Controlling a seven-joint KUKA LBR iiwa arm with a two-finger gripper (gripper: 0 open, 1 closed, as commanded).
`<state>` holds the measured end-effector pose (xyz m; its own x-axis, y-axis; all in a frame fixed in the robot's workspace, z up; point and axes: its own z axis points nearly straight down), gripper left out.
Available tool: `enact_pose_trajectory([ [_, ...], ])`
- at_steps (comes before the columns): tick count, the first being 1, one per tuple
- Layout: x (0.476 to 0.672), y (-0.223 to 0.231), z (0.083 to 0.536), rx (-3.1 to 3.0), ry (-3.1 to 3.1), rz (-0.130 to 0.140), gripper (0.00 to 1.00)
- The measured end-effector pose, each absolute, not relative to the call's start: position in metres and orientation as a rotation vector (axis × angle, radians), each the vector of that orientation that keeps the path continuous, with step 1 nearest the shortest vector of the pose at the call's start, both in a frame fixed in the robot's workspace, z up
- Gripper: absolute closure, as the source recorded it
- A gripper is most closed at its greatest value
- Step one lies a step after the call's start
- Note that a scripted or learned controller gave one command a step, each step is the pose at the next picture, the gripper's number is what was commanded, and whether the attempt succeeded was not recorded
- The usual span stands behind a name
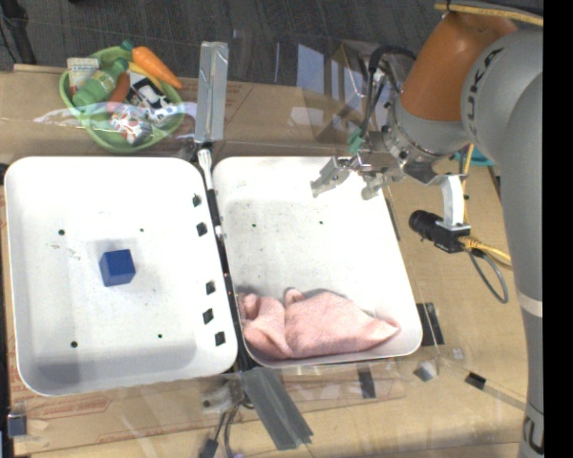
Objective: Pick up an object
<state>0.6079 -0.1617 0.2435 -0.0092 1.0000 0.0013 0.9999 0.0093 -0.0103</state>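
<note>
A pink cloth (315, 324) lies crumpled along the near edge of the right bin (267, 246). A small blue cube (117, 266) sits in the left bin (38, 208), left of its middle. My gripper (349, 180) hangs over the far right part of the right bin, well above the cloth. Its two metal fingers (327, 177) are spread apart with nothing between them.
A green bowl (124, 98) with toy vegetables and small packets stands behind the left bin. A grey divider with black clips (213, 256) runs between the bins. The arm (477, 74) comes in over the right side of the bench.
</note>
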Motion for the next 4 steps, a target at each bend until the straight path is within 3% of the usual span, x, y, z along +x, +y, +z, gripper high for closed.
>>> enact_pose_trajectory([
  [1, 0.517, -0.129, 0.16, -2.145, -2.282, 0.01, 0.0],
  [2, 0.49, -0.158, 0.089, -2.057, -2.367, 0.002, 0.0],
  [3, 0.49, -0.159, 0.096, -2.049, -2.369, 0.007, 1.0],
  [4, 0.523, -0.135, 0.199, -2.169, -2.265, 0.006, 1.0],
])
